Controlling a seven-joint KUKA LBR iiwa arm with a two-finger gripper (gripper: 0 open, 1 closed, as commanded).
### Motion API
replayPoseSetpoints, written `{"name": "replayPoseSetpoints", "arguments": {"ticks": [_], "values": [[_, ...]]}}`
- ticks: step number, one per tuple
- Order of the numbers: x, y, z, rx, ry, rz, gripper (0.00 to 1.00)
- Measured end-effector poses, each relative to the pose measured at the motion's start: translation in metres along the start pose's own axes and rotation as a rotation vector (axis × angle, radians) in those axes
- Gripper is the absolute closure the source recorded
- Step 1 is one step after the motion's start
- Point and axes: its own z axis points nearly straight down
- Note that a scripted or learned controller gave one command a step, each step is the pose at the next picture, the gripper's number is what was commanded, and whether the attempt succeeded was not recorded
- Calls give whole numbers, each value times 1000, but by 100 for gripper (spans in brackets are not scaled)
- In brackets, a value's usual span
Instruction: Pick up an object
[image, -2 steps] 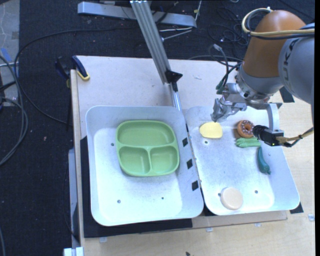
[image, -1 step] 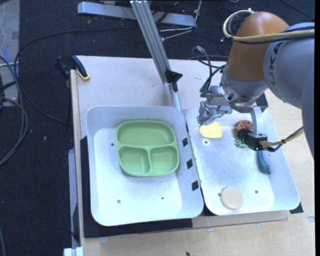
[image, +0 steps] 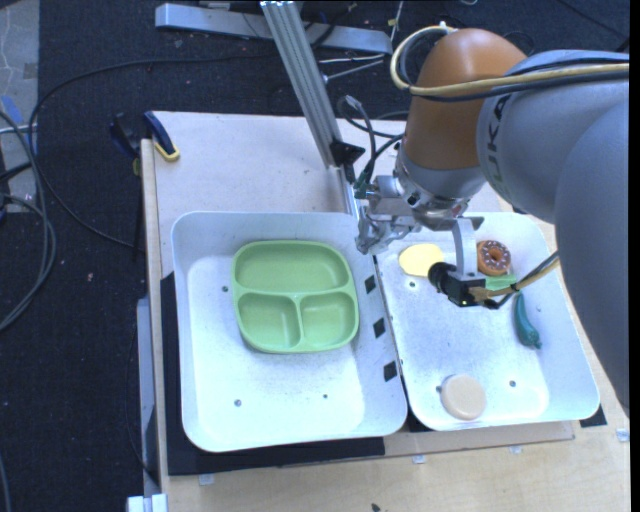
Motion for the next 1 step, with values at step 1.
{"name": "replayPoseSetpoints", "arguments": {"ticks": [1], "values": [[43,-12,-3,1,1,0,100]]}}
